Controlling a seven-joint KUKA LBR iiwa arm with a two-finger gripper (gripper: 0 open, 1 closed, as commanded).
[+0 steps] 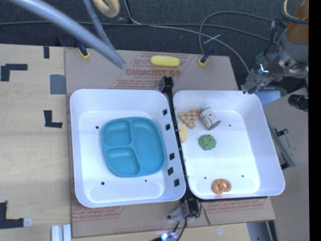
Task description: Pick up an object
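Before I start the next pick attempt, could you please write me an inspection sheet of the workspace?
Surface: cardboard sheet on a wooden bench, bearing two white bins side by side.
Job's things: right bin holds a waffle wedge, a small can on its side, a green broccoli piece, a pretzel and a pale yellow piece by the divider.
Clutter: left bin holds a blue divided plate; a yellow banana-like item lies on the cardboard behind the bins.
End effector: end effector above the right bin's far right corner, nothing seen in it.
Cables: grey cable loops behind the bins.
Surroundings: dark floor beyond the bench.
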